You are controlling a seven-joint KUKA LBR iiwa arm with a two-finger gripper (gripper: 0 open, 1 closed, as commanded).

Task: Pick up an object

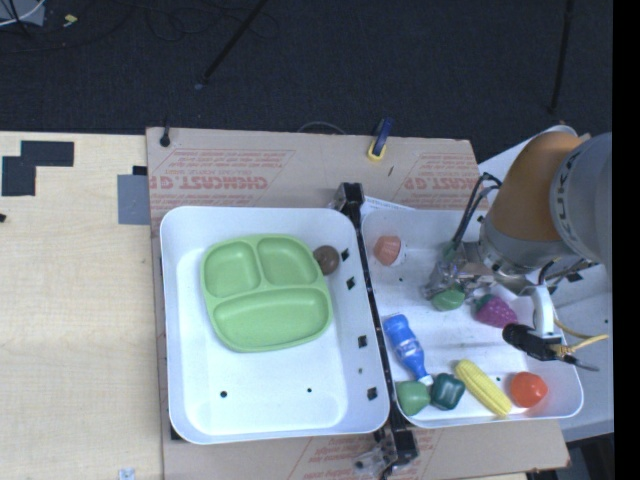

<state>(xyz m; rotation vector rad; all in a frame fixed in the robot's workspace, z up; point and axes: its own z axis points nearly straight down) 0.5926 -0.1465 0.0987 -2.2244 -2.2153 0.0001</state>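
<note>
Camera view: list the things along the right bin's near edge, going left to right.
Blue bottle → light green pepper → dark green pepper → yellow corn → orange tomato.

Two shallow white plastic bins sit side by side. The left bin (pixel 190 388) holds a green three-compartment plate (pixel 266 292), with a small brown ball (pixel 326 259) just beside the plate's right edge. In the right bin (pixel 570 398), a blue bottle (pixel 405 346) lies near the left wall; a yellow corn cob (pixel 483 387) and an orange-red tomato (pixel 528 389) lie along the near edge.
</note>
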